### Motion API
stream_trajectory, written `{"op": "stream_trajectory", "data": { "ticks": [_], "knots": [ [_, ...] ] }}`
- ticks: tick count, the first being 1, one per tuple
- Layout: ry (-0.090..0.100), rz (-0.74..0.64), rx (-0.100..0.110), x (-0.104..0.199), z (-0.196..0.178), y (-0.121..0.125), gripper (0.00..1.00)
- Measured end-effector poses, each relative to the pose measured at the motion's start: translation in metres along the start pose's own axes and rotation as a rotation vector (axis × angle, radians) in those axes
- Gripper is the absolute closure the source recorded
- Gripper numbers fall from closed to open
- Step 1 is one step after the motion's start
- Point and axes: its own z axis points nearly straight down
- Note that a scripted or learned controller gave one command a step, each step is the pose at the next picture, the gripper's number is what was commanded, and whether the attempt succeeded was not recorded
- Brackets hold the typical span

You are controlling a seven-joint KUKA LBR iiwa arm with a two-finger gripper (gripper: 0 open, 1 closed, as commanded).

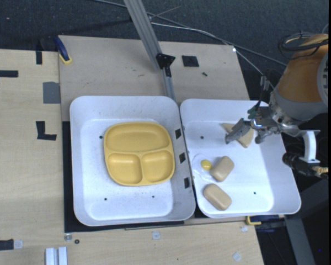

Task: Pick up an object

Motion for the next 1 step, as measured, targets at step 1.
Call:
{"op": "stream_trajectory", "data": {
  "ticks": [1],
  "knots": [
    [0.000, 0.000, 0.000, 0.0006, 0.0633, 0.0008, 0.00]
  ]
}}
